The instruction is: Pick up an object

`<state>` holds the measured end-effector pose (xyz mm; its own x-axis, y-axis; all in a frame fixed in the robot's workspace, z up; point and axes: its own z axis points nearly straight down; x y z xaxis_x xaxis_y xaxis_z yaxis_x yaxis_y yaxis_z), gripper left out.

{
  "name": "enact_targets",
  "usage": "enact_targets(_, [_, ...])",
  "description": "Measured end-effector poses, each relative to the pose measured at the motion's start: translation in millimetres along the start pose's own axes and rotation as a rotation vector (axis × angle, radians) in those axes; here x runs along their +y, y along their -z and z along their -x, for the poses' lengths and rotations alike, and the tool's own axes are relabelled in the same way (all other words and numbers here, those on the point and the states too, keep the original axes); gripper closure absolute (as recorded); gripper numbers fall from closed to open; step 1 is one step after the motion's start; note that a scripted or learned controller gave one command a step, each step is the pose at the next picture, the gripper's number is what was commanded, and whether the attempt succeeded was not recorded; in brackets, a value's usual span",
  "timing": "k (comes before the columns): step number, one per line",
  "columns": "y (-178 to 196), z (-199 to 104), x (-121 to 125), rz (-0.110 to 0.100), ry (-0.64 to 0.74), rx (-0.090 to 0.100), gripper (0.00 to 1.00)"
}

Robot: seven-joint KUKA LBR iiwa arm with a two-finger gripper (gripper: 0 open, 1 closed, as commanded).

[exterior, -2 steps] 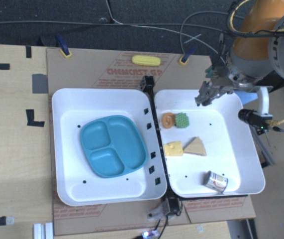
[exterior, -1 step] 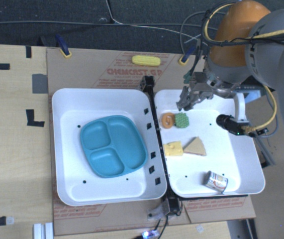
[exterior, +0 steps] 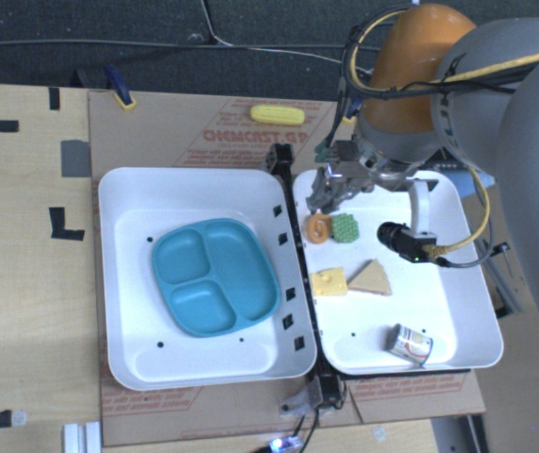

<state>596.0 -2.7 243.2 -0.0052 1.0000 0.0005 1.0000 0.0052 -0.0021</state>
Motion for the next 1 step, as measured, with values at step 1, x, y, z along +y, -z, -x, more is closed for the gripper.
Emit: enact_targets(1, [-12.6, -62.4, 6.1, -0.001, 0.001, 0.001, 1.00])
